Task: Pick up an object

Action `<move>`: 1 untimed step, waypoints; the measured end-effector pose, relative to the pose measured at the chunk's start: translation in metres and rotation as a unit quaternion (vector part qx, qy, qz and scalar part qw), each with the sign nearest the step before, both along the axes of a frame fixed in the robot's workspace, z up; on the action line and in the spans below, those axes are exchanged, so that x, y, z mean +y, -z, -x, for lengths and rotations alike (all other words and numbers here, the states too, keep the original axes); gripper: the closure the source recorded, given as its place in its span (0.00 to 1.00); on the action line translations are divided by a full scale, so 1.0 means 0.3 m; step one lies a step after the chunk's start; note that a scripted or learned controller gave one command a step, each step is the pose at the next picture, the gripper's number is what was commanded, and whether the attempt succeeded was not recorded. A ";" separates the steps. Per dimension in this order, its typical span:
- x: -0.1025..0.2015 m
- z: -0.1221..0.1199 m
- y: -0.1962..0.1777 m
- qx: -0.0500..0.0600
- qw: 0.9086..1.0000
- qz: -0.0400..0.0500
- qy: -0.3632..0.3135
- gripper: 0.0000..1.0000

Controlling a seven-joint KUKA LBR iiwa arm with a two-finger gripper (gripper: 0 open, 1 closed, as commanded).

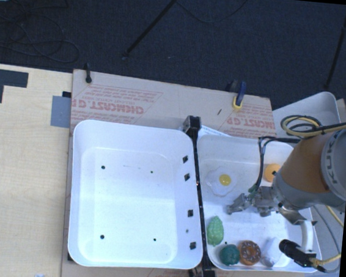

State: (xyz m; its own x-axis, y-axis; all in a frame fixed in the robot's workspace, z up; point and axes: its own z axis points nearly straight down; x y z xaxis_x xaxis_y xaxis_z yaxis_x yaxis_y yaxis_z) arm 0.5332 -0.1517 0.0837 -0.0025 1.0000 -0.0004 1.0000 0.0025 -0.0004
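Objects for this pick all lie in the right bin, so choose 1 before you commit. The yellow disc sits alone near the bin's middle, close beside the gripper and a little up and left of it. Along the near wall you have 3 more: a light green lump, a dark teal ball and a brown ring, the last 2 touching or nearly so. An orange piece peeks out by the arm at the far side.

Your gripper hangs low over bare floor between the disc and the green lump, with nothing between its fingers; whether they are spread or closed, you cannot tell from this angle.

The green lump looks like your best choice: it stands taller than the disc and has free space on its right. It does lie just beside the divider, so line the fingers along the divider's direction, not across it, or 1 finger will likely land on the wall. The disc looks flat and may slip out of a pinch. Avoid the ball and ring pair, where a finger could wedge between them. Descend straight, close only once both fingers flank the lump, then lift slowly and check that it comes up.

The left bin needs no attention.
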 end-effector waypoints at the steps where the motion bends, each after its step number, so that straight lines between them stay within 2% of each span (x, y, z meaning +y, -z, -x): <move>1: -0.035 -0.088 -0.013 0.000 1.000 0.000 0.000 0.00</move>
